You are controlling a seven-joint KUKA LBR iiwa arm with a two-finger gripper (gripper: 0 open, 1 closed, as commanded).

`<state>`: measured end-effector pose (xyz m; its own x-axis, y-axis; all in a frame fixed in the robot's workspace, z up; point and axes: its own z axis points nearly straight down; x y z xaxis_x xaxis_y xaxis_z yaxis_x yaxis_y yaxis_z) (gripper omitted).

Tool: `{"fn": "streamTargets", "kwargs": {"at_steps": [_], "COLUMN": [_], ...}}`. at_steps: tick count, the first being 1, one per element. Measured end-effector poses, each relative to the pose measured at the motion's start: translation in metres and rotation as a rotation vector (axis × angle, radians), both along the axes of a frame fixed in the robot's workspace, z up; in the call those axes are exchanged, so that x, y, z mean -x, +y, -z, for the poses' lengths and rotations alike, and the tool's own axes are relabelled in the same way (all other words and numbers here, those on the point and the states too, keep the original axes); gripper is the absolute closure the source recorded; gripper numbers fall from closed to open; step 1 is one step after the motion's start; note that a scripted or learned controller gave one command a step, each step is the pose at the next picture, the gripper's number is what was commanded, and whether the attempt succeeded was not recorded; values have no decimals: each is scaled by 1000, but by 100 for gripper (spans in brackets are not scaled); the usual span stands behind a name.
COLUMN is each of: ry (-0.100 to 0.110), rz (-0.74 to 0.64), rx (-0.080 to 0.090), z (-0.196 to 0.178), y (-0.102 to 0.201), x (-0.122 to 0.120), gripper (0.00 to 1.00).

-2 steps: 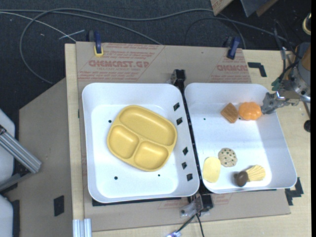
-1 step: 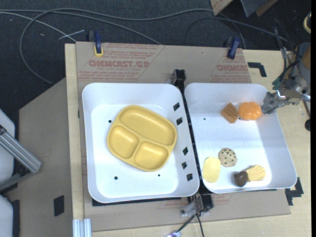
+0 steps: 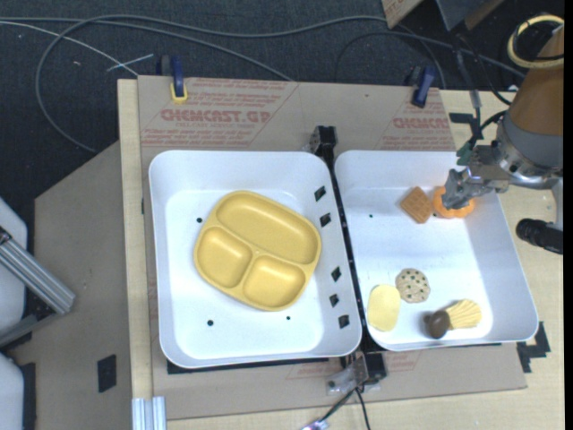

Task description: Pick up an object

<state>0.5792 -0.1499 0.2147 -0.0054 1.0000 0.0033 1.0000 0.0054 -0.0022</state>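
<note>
The right bin (image 3: 501, 267) holds a tan square cracker (image 3: 416, 204) near its back, an orange piece (image 3: 457, 208) beside it, a round chocolate-chip cookie (image 3: 412, 285), a pale yellow oval piece (image 3: 384, 307) and a yellow shell-shaped piece with a brown end (image 3: 453, 317) near the front. My gripper (image 3: 458, 193) hangs at the bin's back right, directly over the orange piece, whose rim shows below it. Whether it grips that piece is hidden.
A yellow divided plate (image 3: 257, 250) lies in the left bin (image 3: 170, 267). Black clips run down the wall between the bins (image 3: 333, 240). Blue clamps (image 3: 178, 77) hold the cardboard at the back. The arm comes in over the right edge.
</note>
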Motion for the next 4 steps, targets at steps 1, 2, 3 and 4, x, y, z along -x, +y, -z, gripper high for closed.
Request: {"fn": "streamTargets", "kwargs": {"at_steps": [1,2,3,4], "ry": [0,1,2,-2], "rz": [0,-1,0,-1], "rx": [1,0,0,0], "z": [1,3,8,-8], "y": [53,104,150,207], "x": [-1,2,17,32], "gripper": [100,100,100,100]}}
